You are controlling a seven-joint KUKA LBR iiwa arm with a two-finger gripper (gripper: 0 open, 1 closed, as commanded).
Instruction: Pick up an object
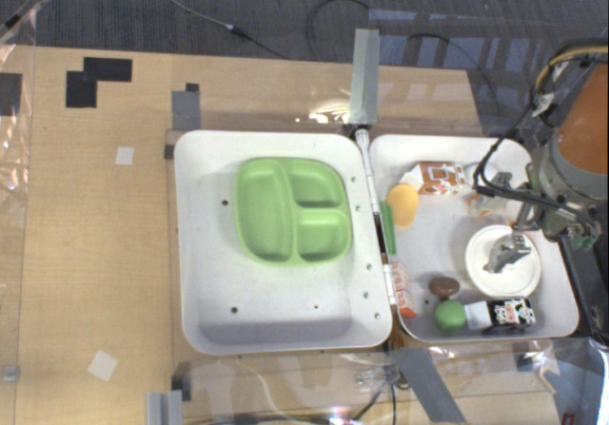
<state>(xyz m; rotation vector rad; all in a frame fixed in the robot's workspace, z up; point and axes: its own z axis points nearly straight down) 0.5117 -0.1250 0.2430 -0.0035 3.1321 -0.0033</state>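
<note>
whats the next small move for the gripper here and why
Probably a short straight descent. The gripper hangs over the white round dish in the right bin, with no object seen between its fingers. The yellow item, brown item and green ball lie off to the side, so the dish looks like the nearest target.

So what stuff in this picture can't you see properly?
- The gripper over the white bowl: too small and blurry to tell how it is set.
- The arm: cut off by the right edge.
- The printed packet at the back of the right bin: lettering too small to read.
- The black-and-white box: pattern too small to make out.
</note>
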